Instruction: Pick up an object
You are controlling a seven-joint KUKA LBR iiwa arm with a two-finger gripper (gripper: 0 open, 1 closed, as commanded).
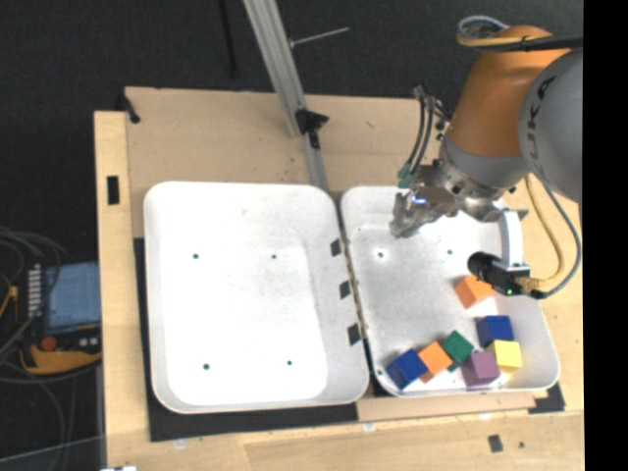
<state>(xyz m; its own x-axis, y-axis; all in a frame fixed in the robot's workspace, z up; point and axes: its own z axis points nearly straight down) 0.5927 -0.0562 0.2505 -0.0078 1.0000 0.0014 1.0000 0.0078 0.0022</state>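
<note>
You are looking down on two shallow white bins set side by side on a wooden bench (226,135). Take the right bin (392,292) as your reference landmark.

The left bin (245,292) lies just beside the right bin's left wall, the two rims touching along a dark hinge-like strip. A grey metal post (280,62) rises at a slant from behind the right bin's far left corner. Cables and a blue box (74,297) sit well apart, off the bench beyond the left bin.

The arm (505,96) enters over the right bin's far right corner. The gripper (407,219) hangs over the bin's far left part, above bare floor, with no block near it. You cannot tell from this view whether its jaws are released or clenched; nothing is visible between them.

Count seven blocks, all inside the right bin and grouped toward its near right corner:
- two orange: orange block (474,290) near the right wall, second orange block (436,358) near the front wall
- two blue: blue block (404,369), second blue block (496,329)
- one green block (458,346)
- one purple block (481,367)
- one yellow block (507,353)

A black fitting (486,266) on the arm's cabling sits just beside the orange block near the right wall.
</note>
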